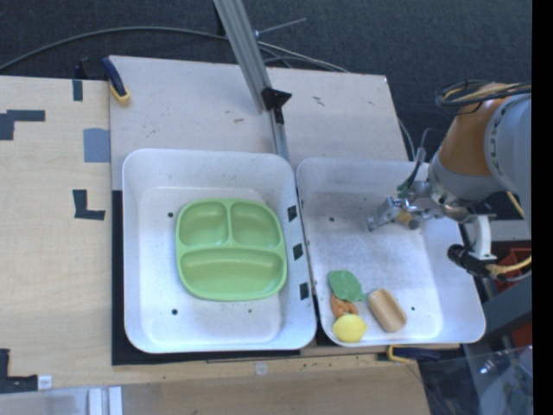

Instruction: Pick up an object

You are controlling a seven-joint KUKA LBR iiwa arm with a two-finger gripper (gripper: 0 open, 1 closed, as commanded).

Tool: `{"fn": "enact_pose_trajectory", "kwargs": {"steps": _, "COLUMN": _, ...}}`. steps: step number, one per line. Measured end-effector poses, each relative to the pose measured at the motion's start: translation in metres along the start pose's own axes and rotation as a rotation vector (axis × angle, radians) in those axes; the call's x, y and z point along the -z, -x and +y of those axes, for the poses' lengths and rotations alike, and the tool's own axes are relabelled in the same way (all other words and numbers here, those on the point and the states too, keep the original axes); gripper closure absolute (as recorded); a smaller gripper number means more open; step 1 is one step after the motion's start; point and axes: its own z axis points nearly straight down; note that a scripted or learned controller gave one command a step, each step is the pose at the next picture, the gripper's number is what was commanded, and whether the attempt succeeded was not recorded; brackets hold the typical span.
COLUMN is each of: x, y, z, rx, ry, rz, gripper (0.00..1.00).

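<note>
Toy foods lie at the near edge of the right bin (346,188): a yellow lemon (349,328), a tan bread roll (386,309), and an orange carrot (343,305) with a green leaf (346,284). My gripper (378,220) hangs over the middle of the right bin, up and to the right of the foods, with its fingers pointing left. Nothing is between the fingers. The arm with its orange band (471,141) comes in from the right.
A green divided plate (231,249) lies in the left bin (138,232). A slanted metal post (246,46) stands behind the bins. A blue and yellow clamp (115,80) sits at the board's far left corner.
</note>
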Motion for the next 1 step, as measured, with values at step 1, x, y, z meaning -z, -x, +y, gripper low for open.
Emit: {"fn": "enact_pose_trajectory", "kwargs": {"steps": 1, "x": 0.0136, "y": -0.0005, "z": 0.0011, "rx": 0.001, "ry": 0.004, "rz": 0.0, "gripper": 1.0}}
